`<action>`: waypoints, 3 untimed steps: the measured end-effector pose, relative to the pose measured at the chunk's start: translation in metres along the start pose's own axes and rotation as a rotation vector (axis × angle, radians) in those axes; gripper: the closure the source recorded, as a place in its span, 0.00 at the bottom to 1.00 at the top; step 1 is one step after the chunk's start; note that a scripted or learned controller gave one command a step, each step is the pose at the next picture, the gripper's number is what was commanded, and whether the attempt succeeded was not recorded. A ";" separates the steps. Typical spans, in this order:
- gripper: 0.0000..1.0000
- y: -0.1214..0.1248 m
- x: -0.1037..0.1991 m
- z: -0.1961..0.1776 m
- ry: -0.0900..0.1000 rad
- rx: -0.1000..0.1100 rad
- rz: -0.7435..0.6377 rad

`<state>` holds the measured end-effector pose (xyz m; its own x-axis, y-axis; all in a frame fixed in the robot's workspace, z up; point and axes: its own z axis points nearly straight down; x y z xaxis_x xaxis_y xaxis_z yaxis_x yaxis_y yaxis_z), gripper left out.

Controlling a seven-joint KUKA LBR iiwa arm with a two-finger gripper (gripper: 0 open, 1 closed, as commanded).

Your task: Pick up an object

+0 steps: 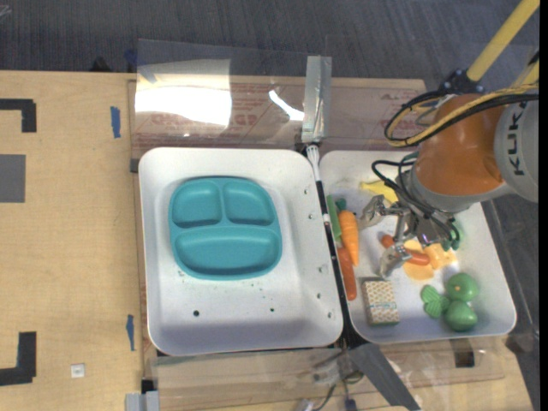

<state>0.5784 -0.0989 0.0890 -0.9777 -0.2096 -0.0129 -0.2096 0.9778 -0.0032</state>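
Background: dark grey floor behind a tan cardboard-topped surface (68, 229) that carries two shallow white bins side by side.
Left bin (163, 315): holds a teal divided plate (225, 228), lying flat toward the bin's far-left part; nothing else but a few dark specks.
Divider edge of right bin (501, 315): a toy carrot (348, 234) lies along this bin's left wall, with a green piece just beyond its far end.
Near edge of right bin: a small speckled block (381, 301) sits close to the near wall, left of centre.
Centre of right bin: orange and yellow toy pieces (424, 259) lie in a cluster under the arm.
Near-right corner: a green toy vegetable (454, 300).
Pincer (396, 229): lowered over the cluster, metal fingers spread, nothing seen between them.
Step in hand: likely the descent onto a target, grasp not yet made.
Next move: probably settle the fingers around one piece of the cluster, close, then lift straight up clear of the neighbours.
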 end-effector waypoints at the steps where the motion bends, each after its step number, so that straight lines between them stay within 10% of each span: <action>1: 0.00 -0.077 -0.046 -0.036 0.006 0.000 0.111; 2: 0.00 -0.064 -0.027 0.001 0.002 -0.001 0.080; 3: 0.00 0.006 0.021 0.000 0.002 -0.001 0.240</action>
<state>0.5568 -0.0975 0.0890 -0.9995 0.0293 -0.0116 0.0293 0.9996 0.0005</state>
